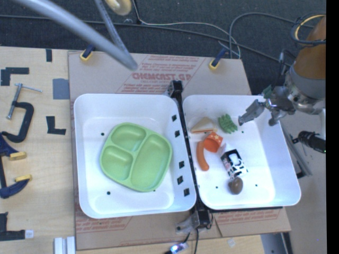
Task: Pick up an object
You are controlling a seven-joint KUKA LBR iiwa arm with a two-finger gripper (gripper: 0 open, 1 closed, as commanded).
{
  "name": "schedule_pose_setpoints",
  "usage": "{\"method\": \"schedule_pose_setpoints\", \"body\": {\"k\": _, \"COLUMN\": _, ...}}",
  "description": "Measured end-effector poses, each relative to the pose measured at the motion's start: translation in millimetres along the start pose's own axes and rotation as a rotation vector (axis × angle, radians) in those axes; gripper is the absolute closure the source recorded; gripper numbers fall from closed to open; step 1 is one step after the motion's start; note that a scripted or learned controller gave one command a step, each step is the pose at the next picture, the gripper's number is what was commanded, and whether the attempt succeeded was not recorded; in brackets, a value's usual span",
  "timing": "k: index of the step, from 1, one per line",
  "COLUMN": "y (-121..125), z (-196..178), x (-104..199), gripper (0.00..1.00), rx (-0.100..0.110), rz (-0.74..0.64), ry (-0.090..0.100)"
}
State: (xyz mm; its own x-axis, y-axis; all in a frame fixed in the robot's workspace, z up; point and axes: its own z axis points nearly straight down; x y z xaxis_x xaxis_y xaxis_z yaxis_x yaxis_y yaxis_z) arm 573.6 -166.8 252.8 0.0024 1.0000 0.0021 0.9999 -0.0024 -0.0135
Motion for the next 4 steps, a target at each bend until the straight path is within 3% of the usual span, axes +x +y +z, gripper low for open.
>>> {"method": "schedule_pose_setpoints", "body": {"k": 1, "y": 2.3, "z": -7.1, "x": 0.5, "gripper": 0.00, "rx": -0.012, "rz": -0.004, "ry": -0.003}}
{"method": "schedule_pose_setpoints", "body": {"k": 4, "y": -14.5, "z": 155.1, "x": 2.8, "gripper": 0.00, "rx": -0.006, "rz": -0.004, "ry": -0.001}}
